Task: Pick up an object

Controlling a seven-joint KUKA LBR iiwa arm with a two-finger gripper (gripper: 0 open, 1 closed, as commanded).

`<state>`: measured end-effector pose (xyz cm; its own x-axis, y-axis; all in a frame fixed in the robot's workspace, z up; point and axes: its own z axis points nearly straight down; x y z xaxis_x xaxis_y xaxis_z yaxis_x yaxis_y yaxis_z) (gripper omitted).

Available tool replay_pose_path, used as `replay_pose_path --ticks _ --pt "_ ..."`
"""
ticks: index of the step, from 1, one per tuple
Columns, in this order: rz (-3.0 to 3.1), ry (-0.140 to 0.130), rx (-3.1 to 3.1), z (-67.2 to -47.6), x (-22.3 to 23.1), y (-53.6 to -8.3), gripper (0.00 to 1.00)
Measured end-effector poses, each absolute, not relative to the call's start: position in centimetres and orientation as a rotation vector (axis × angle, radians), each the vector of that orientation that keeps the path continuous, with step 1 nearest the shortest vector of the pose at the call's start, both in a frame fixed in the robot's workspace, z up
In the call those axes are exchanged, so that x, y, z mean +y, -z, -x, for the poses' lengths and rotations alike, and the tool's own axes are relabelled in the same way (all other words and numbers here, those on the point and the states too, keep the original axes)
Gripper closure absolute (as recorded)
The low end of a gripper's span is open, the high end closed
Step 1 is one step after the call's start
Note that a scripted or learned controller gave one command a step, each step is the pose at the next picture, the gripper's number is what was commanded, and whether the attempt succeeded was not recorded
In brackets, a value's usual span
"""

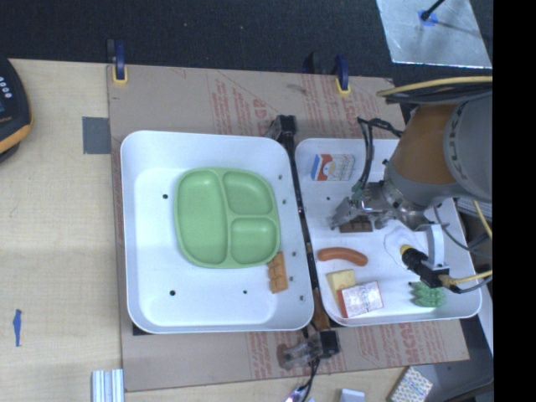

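Note:
My gripper (352, 216) reaches into the right bin (311, 249) from the right, low over its middle, just above a brown object under its tip. Just below it lies a reddish sausage (342, 255). Nearer the front sit a yellow block (340, 280) and a red-and-white packet (362, 299). A white carton with blue and orange print (332, 167) lies at the bin's back. A green toy (427, 295) rests at the front right corner.
The left bin (142, 224) holds a green divided plate (226, 217) and a small orange-brown waffle piece (276, 272). Cables and a black-and-yellow connector (419, 262) trail over the right bin's right side. Clamps stand at the board's back edge.

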<state>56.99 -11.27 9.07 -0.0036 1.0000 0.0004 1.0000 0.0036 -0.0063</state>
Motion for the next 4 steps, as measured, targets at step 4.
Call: replay_pose_path --ticks 4 --pt "2.213 -0.008 -2.222 -56.2 -9.8 -9.1 0.00"
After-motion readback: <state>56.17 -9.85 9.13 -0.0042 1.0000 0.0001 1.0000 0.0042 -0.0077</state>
